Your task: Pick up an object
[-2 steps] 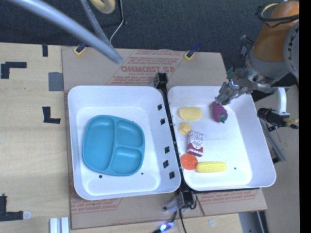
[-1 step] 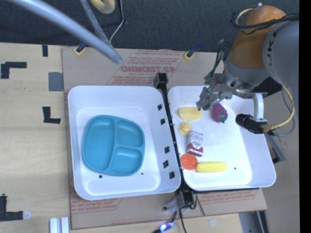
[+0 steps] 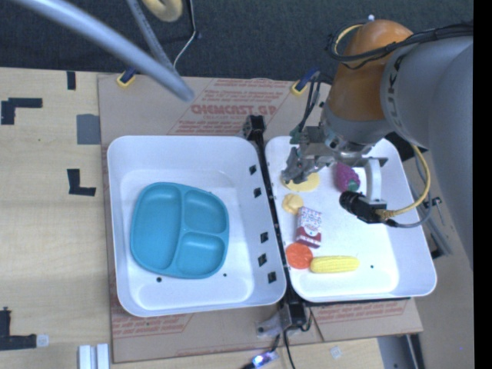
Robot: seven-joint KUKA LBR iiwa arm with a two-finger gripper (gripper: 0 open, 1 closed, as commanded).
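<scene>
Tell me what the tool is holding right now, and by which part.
Cannot be told. The tool is low in the right bin, right over a pale yellow item, but no grasp is visible.

The left bin (image 3: 123, 160) is white and carries a light-blue divided plate (image 3: 180, 230). The white right bin (image 3: 407, 275) shows a yellow corn cob (image 3: 334, 264), an orange ball (image 3: 299, 256), a red-and-white patterned packet (image 3: 310, 226) and a magenta piece (image 3: 345, 177).

Pale wooden bench (image 3: 46, 229) with black tape marks, brown cardboard sheet (image 3: 231, 106) beneath, dark carpet (image 3: 254, 14) beyond its far edge.
</scene>
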